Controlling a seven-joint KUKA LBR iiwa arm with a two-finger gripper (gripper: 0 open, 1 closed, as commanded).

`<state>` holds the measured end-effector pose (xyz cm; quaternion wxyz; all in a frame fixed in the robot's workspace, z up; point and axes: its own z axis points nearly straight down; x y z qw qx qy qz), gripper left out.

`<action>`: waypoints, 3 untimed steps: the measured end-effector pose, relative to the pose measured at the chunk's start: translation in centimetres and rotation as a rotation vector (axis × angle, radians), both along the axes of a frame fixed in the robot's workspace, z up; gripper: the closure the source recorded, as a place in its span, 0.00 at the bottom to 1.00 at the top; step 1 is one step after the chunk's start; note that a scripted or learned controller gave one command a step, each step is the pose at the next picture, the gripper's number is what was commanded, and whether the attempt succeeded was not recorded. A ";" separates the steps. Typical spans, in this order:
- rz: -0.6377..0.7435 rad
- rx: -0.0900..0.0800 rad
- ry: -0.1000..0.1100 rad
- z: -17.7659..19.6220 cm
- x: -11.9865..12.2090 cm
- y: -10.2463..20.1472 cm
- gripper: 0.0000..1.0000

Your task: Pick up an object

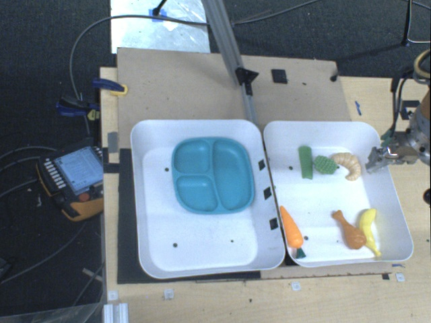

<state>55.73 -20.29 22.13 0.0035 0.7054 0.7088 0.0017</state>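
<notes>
The right bin [387,200] holds several toy foods: a green stick [306,161], a small green leafy piece [326,165], a tan croissant [347,165], an orange carrot [291,227] by the left wall, a brown drumstick [347,229] and a yellow banana [370,230]. My gripper [374,160] hangs over the bin's right rim, just right of the croissant and apart from it. Nothing shows in its grasp.
The left bin [155,241] carries a blue divided plate [214,175]. A grey pole [225,36] slants across the back of the bench. Clamps, cables and a handheld unit [74,180] lie off the bench on the left.
</notes>
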 end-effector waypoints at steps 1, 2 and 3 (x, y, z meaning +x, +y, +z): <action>0.001 0.000 0.001 4.8 0.2 0.0 1.00; 0.005 0.004 0.007 3.3 0.0 5.7 1.00; 0.006 0.005 0.006 2.1 -0.5 11.7 1.00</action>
